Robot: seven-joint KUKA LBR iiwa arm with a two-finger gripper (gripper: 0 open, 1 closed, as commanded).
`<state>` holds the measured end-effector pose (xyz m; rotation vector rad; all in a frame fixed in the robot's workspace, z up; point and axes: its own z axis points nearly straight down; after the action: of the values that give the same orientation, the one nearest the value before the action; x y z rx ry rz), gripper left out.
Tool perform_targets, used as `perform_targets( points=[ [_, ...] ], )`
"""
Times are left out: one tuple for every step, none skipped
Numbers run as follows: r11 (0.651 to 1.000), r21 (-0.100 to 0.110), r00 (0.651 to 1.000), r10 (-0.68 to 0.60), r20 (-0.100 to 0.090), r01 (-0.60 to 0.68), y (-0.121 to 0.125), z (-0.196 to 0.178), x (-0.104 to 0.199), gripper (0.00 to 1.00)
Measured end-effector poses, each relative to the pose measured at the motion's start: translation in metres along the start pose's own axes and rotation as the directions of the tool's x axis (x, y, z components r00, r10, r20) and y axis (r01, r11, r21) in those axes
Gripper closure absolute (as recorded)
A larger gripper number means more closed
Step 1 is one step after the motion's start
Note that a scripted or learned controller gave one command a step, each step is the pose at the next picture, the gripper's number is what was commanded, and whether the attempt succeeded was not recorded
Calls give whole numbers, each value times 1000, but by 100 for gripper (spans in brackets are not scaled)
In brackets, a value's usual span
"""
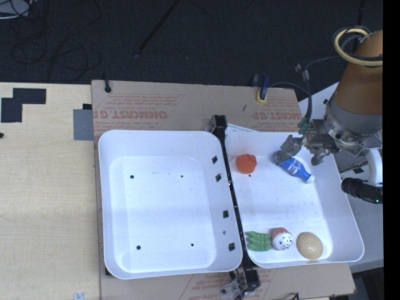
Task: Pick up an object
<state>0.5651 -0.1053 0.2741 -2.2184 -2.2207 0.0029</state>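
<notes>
My gripper [301, 155] hangs over the back of the right bin [337, 217], its grey fingers spread apart, so it is open. A blue and white packet [295, 168] lies tilted just below and between the fingers, and I cannot tell whether they touch it. On the bin floor to the left rests an orange ball [245, 163]. Along the front wall sit a green leafy toy [257, 240], a small white and red toy [282, 239] and a tan oval object [309, 245].
The left bin [106, 199] stands beside the right one, with a black divider strip [228, 192] between them. Both rest on a cardboard sheet [156, 108]. The arm's grey and orange body [359, 86] rises at the right, with cables around it.
</notes>
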Motion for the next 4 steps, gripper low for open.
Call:
perform_targets(
  points=[
    [1000,2,1000,-1,-1,1,0,-9,0,100],
    [1000,7,1000,-2,-2,2,-51,68,53,100],
    [1000,4,1000,4,-1,-4,-49,55,49,100],
    [1000,0,1000,10,5,-10,-33,104,-88,100]
  ],
)
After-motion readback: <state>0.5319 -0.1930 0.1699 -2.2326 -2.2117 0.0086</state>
